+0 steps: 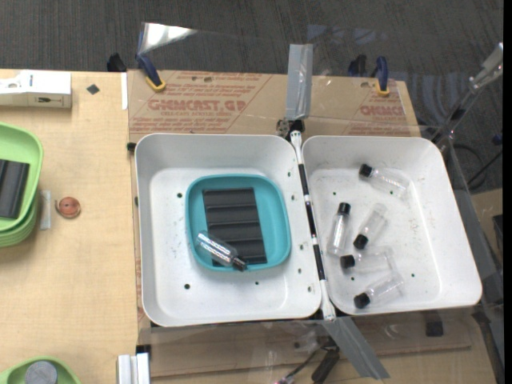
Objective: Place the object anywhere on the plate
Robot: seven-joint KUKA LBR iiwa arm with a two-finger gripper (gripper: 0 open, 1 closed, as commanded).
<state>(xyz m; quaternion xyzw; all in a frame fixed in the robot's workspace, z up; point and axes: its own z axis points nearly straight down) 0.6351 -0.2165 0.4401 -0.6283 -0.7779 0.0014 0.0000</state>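
brightness: scene is evenly and pretty brightly lit, seemingly from overhead
glare: white bins (376, 298) are nearly washed out; clear vials (370, 228) get lost against them
shadows: soft, faint ones are cast inside the bin walls
sharpness: slight softness throughout

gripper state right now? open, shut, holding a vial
Gripper: not in view, so its state cannot be told. One clear vial lies on the teal plate in the left bin.
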